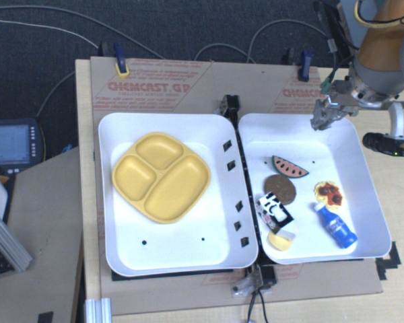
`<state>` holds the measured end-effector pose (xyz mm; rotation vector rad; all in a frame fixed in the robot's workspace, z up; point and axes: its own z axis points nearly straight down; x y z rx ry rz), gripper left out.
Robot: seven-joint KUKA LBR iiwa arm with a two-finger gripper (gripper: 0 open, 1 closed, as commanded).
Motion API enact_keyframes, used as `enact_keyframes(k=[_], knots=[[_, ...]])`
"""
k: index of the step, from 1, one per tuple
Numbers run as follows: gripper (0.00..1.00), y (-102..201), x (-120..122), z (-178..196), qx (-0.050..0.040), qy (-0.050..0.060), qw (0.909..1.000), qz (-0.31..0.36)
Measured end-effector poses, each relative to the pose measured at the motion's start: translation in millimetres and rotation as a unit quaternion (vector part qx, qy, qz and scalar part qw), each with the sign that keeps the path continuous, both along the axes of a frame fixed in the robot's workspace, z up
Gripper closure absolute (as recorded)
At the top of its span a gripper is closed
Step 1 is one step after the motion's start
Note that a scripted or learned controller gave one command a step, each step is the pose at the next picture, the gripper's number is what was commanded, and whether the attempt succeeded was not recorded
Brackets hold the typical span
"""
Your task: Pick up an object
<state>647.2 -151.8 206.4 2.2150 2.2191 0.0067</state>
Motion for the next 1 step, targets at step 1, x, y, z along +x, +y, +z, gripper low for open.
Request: enact_keyframes(k=[1], knots=[[1.00, 58.6, -8.9, 13.1, 0.0020, 0.004, 1.0000, 0.002]])
